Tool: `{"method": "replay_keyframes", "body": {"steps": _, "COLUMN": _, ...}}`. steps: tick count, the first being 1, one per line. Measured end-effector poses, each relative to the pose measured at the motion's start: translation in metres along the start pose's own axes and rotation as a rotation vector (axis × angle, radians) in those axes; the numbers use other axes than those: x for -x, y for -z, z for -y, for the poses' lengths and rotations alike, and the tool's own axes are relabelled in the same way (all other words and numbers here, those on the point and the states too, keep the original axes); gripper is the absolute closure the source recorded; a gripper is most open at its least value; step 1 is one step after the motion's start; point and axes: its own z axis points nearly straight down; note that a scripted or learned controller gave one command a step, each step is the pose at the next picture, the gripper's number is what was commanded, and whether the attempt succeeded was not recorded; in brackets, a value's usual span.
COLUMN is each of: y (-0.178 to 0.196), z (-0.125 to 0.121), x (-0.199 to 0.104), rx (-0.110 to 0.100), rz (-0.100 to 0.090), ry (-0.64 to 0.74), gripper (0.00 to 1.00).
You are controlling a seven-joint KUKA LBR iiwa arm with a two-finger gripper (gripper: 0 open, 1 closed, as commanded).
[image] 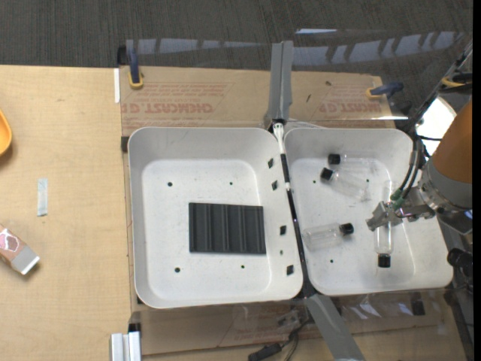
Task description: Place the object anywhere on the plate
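We are seeing the two-finger gripper [388, 218] hovering near the right edge of the right shallow white bin [353, 275], fingers gripping a clear black-capped vial [384, 243], dark ribbed rectangular plate [226, 228] lying mid left white bin [158, 201].

The left bin [139, 216] and the right bin [425, 273] are plain white, each dotted with a few small black holes. The plate [225, 228] is dark grey, with ridges that read as stripes running from its near edge to its far edge. The vials [324, 237] are clear with black caps [346, 229]. The gripper [387, 215] is silvery grey with a touch of green wire. The arm's band [460, 145] is orange. The bench [68, 126] is pale tan. A cardboard sheet [180, 96] is brown with faded red lettering. The carpet [225, 13] is dark grey with a fine weave. A clamp [135, 74] is blue and yellow. A packet [16, 250] is pink, white and grey.
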Motion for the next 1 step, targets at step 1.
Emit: {"method": "replay_keyframes", "body": {"steps": 1, "y": 0.0503, "z": -0.0975, "x": -0.0629, "rx": -0.003, "rz": 0.001, "ry": 0.053, "gripper": 1.0}}
